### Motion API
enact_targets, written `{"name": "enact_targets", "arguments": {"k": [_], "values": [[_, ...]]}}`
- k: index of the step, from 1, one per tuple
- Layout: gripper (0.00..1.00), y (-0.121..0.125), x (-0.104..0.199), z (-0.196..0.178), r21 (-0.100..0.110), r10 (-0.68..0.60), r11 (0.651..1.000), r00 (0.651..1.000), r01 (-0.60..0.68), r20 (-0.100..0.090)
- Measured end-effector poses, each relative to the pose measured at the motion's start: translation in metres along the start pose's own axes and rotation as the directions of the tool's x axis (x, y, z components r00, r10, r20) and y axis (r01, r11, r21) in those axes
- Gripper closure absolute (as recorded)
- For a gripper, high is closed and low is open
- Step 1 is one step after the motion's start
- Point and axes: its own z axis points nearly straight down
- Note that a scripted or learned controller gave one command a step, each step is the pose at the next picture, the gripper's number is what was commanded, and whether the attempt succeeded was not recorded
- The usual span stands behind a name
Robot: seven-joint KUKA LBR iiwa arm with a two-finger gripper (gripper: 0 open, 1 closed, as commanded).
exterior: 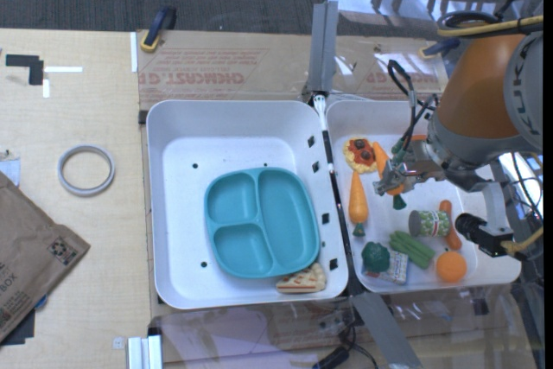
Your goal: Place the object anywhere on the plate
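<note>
A teal plate (259,220) with three compartments lies in the left bin (177,186), tilted a little, with nothing on it. My gripper (391,179) hangs low over the middle of the right bin (380,112), just right of an orange carrot (358,199) and below a pizza slice (363,153). A small dark green piece (398,202) shows right under the gripper; whether it is held is not visible. Further toy foods lie nearby: broccoli (375,257), a green vegetable (413,248), a can (429,223) and an orange (451,266).
A waffle-like piece (301,279) rests in the left bin against the plate's near right edge. The ridge between the bins (333,186) runs just left of the carrot. A tape ring (86,169) and a brown package (26,255) lie on the bench at left.
</note>
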Motion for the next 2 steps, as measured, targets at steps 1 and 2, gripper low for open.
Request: {"name": "enact_targets", "arguments": {"k": [1,2], "values": [[1.00,-0.014,0.085,-0.007,0.004,0.187,0.982,0.982,-0.187,0.001],[1.00,-0.036,0.108,-0.142,0.000,-0.080,0.997,0.997,0.080,0.002]]}}
